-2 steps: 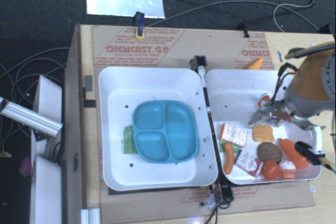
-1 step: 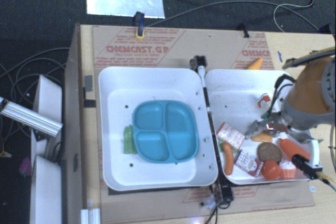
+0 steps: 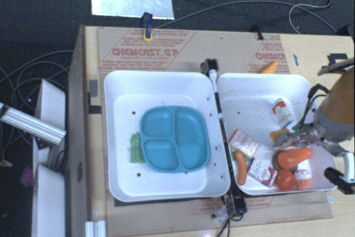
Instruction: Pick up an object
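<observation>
The right bin [image 3: 260, 86] holds a cluster of objects. A white and red packet [image 3: 282, 111] lies toward the back. A red and white patterned packet [image 3: 244, 143] and an orange carrot [image 3: 240, 167] lie near the left wall, with a small red box [image 3: 262, 171] beside them. At the front right are an orange-red oblong piece [image 3: 295, 156], a red piece [image 3: 284, 179] and a small white cup [image 3: 304, 177]. My gripper [image 3: 289, 139] reaches in from the right, low over the bin, just above the orange-red piece.
The left bin [image 3: 122, 91] holds a blue divided plate [image 3: 175, 139] with a green item [image 3: 136, 148] at its left side. An orange item [image 3: 270, 67] lies on the bench behind the right bin. A black clamp [image 3: 209, 67] sits between the bins at the back.
</observation>
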Available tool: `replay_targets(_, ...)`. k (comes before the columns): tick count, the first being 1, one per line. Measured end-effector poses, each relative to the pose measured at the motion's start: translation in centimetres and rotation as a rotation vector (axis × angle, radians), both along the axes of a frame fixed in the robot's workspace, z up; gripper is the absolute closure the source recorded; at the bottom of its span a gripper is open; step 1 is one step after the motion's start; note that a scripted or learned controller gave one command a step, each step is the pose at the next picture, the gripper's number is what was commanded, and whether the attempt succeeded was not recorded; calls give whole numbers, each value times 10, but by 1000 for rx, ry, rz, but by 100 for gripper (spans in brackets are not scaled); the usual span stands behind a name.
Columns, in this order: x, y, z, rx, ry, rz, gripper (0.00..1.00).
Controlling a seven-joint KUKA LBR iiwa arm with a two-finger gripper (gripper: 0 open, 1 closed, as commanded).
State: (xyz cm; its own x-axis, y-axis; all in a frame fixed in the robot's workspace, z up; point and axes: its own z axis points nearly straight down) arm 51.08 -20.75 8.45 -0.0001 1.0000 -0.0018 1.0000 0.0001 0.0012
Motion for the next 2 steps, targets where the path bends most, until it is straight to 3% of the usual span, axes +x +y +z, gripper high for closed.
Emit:
replay_targets(1,41,17,0,2,-1,4,0)
replay_targets(2,16,25,0,1,1,2,0)
